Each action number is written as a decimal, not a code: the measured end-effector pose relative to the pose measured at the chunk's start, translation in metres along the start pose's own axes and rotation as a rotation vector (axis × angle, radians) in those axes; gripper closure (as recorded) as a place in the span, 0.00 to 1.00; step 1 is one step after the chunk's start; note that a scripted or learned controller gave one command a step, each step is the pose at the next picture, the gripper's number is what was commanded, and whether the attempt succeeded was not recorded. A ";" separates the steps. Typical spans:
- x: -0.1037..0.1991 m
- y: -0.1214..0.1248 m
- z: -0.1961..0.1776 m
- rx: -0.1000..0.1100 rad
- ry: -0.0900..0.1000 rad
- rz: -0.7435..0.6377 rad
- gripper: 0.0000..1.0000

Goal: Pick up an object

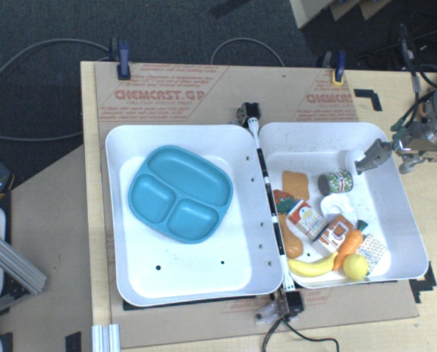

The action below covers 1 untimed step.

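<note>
Cardboard sheeting covers the bench (pixel 204 86), on which two shallow white plastic bins sit side by side: nearest, in the right bin (pixel 306 141), a smooth curved banana (pixel 312 266), a round lemon (pixel 355 267) and a carrot (pixel 349 243) touch glossy small cartons (pixel 306 220), with a little can (pixel 339 182) lying farther back. Beyond them the gripper (pixel 376 155) hovers over the bin's far right part, its fingers spread and gripping nothing, while a blue three-compartment plate (pixel 180 193) fills the left bin (pixel 123 196). Because the candidate objects crowd together, a descent could pinch two at once or let a rounded, slick one slip.
</note>
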<state>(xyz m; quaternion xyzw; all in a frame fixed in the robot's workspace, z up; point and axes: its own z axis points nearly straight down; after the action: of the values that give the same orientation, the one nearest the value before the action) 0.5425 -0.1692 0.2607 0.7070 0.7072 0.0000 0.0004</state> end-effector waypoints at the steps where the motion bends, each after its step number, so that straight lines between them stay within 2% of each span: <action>1: 0.001 0.029 0.130 0.011 0.004 -0.001 0.00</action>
<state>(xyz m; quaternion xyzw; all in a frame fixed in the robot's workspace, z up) 0.5714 -0.1686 0.1307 0.7066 0.7076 -0.0024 -0.0047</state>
